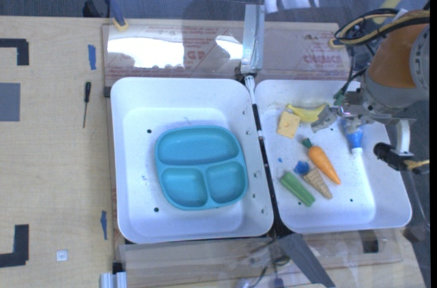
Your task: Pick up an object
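right white bin [392,211]: banana [306,112] just beside gripper [341,113].

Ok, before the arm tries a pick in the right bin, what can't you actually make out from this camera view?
- Gripper: too small and cluttered by cables to tell the finger state, or whether it touches the banana.
- Blue-and-white item: partly under the wrist, so its identity is unclear.
- Small blue piece: too small to identify.
- Arm: cut off by the right edge.
- Back of both bins: glare on the clear panel blurs it.
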You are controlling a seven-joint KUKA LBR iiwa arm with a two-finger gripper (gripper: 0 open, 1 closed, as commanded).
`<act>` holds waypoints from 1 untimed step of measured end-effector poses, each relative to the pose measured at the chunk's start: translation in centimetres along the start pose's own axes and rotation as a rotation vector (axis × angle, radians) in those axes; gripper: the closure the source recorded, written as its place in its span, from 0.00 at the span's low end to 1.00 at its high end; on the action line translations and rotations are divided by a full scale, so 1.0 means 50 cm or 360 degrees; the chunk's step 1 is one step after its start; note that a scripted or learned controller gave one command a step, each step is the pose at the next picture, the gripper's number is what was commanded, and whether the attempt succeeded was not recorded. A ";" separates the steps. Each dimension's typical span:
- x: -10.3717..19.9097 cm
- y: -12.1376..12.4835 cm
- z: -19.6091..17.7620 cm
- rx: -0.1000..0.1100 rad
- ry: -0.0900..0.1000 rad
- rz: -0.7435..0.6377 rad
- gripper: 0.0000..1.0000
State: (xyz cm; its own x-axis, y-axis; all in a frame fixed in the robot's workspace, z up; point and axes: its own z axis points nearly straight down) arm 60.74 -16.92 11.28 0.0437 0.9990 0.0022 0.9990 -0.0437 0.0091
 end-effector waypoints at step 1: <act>0.098 -0.096 0.051 0.0006 -0.0004 -0.0029 0.00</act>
State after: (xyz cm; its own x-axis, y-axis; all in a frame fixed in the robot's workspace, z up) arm 56.18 -11.83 8.70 0.0257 0.9997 -0.0002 0.9997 -0.0257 0.0050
